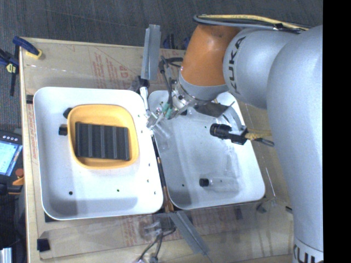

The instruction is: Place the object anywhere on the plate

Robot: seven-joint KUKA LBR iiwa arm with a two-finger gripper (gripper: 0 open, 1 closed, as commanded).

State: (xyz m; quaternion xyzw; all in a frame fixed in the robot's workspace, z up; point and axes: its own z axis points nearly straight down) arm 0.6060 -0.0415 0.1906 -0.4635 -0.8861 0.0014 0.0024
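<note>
I am the two-finger gripper [157,117], hanging over the far left corner of the right shallow white plastic bin [192,158], close to the seam where it meets its neighbour. Whether I am spread wide or closed I cannot tell from this angle, and nothing shows in my grasp.

The small clear plastic piece with a black end [216,183] lies on the right bin's floor near its front edge, well apart from me. In the left shallow white plastic bin [88,193] sits the yellow rounded-rectangular plate [101,112], and a dark grey ribbed slab [104,140] lies on it.

Both bins rest on a pale plywood bench with red printing [82,53]. A blue-handled clamp [26,45] grips its far left corner. Around the bench is dark grey carpet [82,10].
</note>
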